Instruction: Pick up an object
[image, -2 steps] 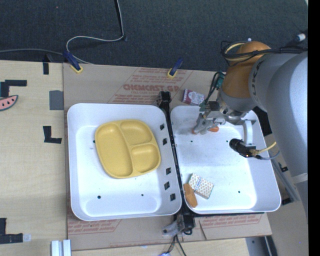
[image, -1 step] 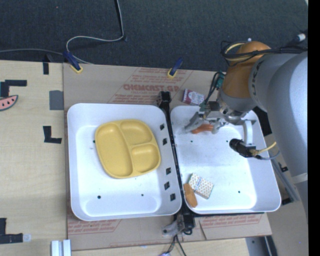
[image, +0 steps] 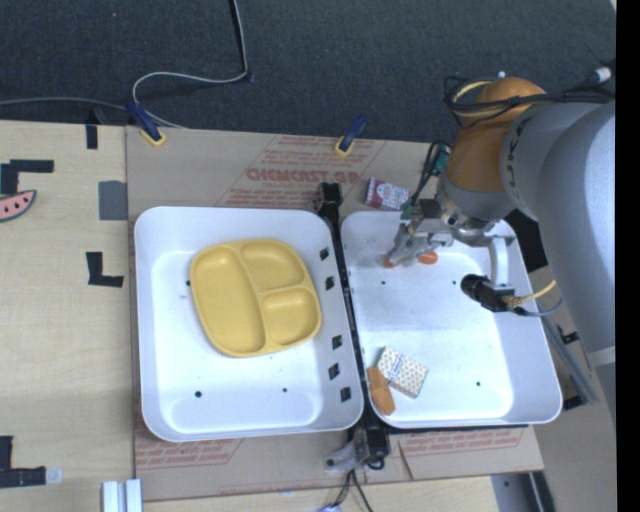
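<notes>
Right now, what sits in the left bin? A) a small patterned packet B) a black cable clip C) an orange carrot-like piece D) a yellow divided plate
D: the yellow divided plate lies in the left bin, while the patterned packet and the orange piece lie in the right bin.

From my console: bulky grey robot arm (image: 575, 190) cropped at right edge; its gripper (image: 405, 250) fingertips too small to resolve.
</notes>
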